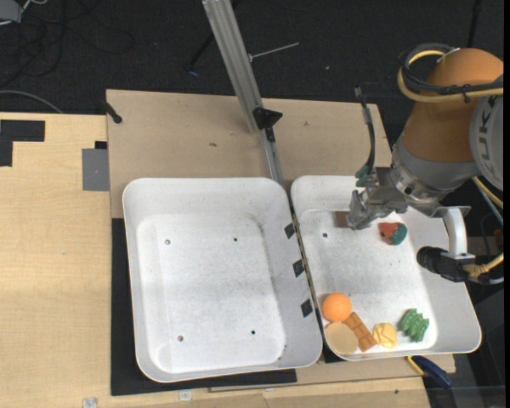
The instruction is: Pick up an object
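Note:
My gripper (363, 213) hangs low over the far part of the right bin (370, 266). A small brown block (342, 219) shows at the gripper's left side, touching it or just under it; I cannot tell which. A small red and green object (393, 233) lies just to the gripper's right. Near the front of the same bin lie an orange ball (337, 306), a tan disc (342, 339), a brown stick (362, 330), a yellow lump (384, 336) and a green toy (414, 324).
The left bin (208, 274) stands beside the right one, with black clips (297, 267) along their shared edge. A grey metal rail (238, 66) slants up from the back of the bench. The arm's orange and grey body (446, 126) looms over the right bin's far corner.

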{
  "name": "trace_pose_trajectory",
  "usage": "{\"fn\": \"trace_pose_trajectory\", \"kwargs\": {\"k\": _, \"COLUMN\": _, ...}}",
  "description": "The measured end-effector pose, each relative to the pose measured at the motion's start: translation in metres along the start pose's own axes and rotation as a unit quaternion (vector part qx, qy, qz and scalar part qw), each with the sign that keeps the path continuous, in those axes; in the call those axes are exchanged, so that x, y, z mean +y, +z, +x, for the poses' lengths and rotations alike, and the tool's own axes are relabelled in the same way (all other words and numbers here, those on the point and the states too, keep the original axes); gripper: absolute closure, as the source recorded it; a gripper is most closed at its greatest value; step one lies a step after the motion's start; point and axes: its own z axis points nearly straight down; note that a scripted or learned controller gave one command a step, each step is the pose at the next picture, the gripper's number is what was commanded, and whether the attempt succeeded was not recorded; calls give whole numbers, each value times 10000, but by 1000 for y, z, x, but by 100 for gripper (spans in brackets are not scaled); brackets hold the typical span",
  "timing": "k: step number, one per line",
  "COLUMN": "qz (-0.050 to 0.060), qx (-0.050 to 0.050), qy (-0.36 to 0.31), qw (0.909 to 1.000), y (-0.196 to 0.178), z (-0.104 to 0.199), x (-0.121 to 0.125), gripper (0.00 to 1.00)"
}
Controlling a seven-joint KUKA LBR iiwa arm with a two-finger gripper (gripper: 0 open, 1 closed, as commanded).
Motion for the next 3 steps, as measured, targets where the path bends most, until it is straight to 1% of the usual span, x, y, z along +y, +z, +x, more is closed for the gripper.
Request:
{"fn": "trace_pose_trajectory", "kwargs": {"k": 1, "qz": 1, "qx": -1, "qy": 1, "qw": 10000, "y": 12, "z": 58, "x": 17, "gripper": 100}}
{"fn": "trace_pose_trajectory", "kwargs": {"k": 3, "qz": -9, "qx": -11, "qy": 8, "qw": 10000, "y": 3, "z": 147, "x": 58, "gripper": 100}}
